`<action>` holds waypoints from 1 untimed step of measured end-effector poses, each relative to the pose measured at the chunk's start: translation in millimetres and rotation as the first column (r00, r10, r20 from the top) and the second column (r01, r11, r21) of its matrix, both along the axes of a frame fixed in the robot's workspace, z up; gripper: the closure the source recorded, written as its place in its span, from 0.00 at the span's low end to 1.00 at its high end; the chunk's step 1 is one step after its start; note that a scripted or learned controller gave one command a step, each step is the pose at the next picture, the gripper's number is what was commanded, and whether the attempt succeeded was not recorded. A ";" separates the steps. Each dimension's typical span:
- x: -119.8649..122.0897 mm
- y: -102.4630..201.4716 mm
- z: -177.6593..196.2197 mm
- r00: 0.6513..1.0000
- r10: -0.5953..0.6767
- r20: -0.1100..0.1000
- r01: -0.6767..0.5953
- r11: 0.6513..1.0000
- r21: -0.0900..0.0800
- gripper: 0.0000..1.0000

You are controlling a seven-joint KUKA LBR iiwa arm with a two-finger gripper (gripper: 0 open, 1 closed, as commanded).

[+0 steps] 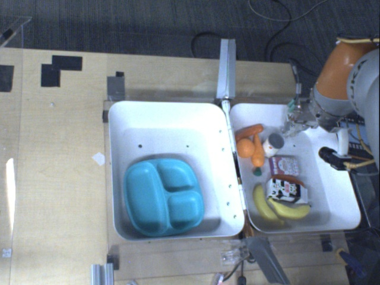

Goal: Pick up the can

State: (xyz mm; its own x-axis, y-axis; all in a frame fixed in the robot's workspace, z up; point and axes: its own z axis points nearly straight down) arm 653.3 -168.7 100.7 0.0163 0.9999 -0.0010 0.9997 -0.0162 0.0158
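Note:
The can (pixel 274 142) is small, with a grey round top and a red and white side. It lies in the right bin (pixel 332 183), near the bin's upper middle and just right of an orange. My gripper (pixel 295 123) hangs over the bin's far edge, a little up and to the right of the can and apart from it. Nothing shows in the gripper. The grey arm with its orange band (pixel 347 70) comes in from the upper right.
Beside the can in the right bin lie a carrot (pixel 249 132), an orange (pixel 247 149), a dark snack packet (pixel 285 166), a black-and-white carton (pixel 282 189) and a banana (pixel 279 209). The left bin (pixel 160 123) holds a blue divided plate (pixel 164 196). A metal divider (pixel 226 70) stands between the bins.

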 end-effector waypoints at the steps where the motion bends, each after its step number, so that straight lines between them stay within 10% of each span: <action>1: 0.0 0.0 -0.1 1.000 0.000 0.000 0.000 1.000 0.000 0.00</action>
State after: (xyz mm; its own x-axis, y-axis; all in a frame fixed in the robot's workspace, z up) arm 653.2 -168.7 100.6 0.0163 0.9999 -0.0010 0.9997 -0.0163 0.0156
